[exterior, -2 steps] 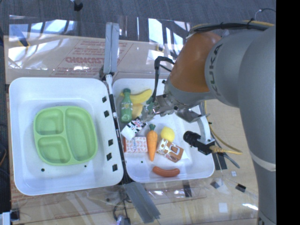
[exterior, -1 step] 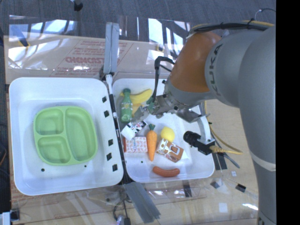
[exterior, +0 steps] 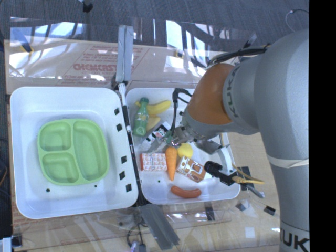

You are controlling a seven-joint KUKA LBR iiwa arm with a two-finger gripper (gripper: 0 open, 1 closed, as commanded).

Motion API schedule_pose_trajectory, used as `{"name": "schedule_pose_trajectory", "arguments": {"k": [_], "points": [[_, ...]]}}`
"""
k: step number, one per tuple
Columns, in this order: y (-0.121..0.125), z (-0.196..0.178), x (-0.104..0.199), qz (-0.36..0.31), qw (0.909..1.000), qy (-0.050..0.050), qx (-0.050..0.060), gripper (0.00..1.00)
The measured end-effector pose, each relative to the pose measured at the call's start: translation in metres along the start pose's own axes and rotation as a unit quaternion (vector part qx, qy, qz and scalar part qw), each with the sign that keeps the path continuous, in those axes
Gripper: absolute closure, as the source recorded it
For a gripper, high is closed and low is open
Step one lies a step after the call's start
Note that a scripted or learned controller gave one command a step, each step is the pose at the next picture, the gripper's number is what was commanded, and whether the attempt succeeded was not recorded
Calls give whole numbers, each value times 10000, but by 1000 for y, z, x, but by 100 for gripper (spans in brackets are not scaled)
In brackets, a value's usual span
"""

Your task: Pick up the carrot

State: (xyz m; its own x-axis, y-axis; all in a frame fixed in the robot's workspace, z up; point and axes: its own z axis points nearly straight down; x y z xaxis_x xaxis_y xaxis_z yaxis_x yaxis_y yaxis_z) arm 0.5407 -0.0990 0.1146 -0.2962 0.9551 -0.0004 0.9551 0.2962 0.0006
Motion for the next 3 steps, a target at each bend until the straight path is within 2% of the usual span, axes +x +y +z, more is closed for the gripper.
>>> {"name": "schedule_pose_trajectory", "arguments": {"k": [1,2,3], "points": [[-25,18,-11,-179,9998,0,-48,0],[-24,9,-10,-204,9998,7,-45,100],[18,-77,18,-36,10000,2,5,100]]}}
